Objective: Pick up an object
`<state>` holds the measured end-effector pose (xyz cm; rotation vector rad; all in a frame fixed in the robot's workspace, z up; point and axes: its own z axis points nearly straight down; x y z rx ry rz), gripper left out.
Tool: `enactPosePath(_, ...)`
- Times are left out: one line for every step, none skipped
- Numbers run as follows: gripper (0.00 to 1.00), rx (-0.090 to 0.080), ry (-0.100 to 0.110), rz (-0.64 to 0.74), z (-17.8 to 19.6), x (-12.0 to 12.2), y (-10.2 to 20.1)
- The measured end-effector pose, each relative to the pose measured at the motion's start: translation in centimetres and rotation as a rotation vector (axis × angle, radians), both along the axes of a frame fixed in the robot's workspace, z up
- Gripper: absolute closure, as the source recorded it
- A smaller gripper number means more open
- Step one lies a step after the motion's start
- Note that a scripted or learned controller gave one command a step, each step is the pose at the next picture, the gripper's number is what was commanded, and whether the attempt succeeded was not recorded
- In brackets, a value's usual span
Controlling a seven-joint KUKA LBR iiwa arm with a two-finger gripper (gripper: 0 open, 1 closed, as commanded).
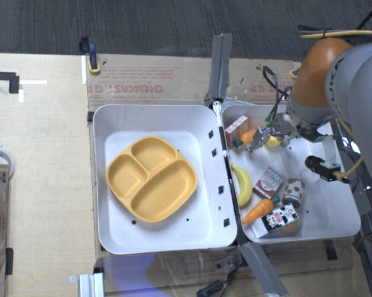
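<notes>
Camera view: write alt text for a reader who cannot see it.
A grey arm reaches from the right into the right bin, which holds a banana, a carrot and small packets. The left bin holds a yellow divided plate.

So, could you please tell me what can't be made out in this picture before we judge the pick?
- Gripper, camera view: small and against clutter, so whether it holds anything is unclear.
- Yellow thing beside the gripper: partly covered by it; too small to identify.
- Small carton and packets: print too small to read.
- Banana: its left side is hidden by the bin divider.
- Arm: cut off by the right edge.
</notes>
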<state>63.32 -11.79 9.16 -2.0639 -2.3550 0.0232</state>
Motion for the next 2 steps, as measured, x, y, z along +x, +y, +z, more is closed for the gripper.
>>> enactPosePath(1.0,-0.004,-0.006,0.0,0.9,0.1,-0.2)
enactPosePath(1.0,0.004,-0.016,0.065,6.3,-2.8,2.2)
